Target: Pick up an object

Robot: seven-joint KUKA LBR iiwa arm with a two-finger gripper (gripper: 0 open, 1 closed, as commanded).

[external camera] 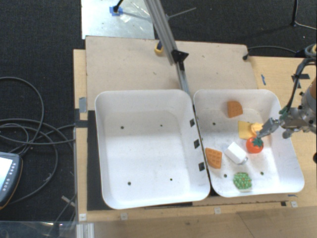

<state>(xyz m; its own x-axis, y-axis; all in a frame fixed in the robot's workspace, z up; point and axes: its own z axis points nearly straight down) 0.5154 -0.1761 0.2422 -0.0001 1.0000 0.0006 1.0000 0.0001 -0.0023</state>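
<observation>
The right bin [285,148] holds several small objects. An orange-brown bread slice [234,108] lies toward the back. A yellow wedge [244,129] sits mid-bin, with a red tomato [254,145] just in front of it. A white block [236,152], a tan waffle [214,158] and a green round piece [242,181] lie nearer the front. My gripper [266,129] reaches in from the right, low over the bin. Its tip is right beside the yellow wedge and just above the tomato. A small yellow-orange bit [256,128] shows at the tip.
The left bin [106,148] stands beside the right one, the two walls meeting at a divider [197,143]. A grey slanted pole [166,29] crosses the back of the bench. Cables and a pendant [7,175] lie on the floor at left.
</observation>
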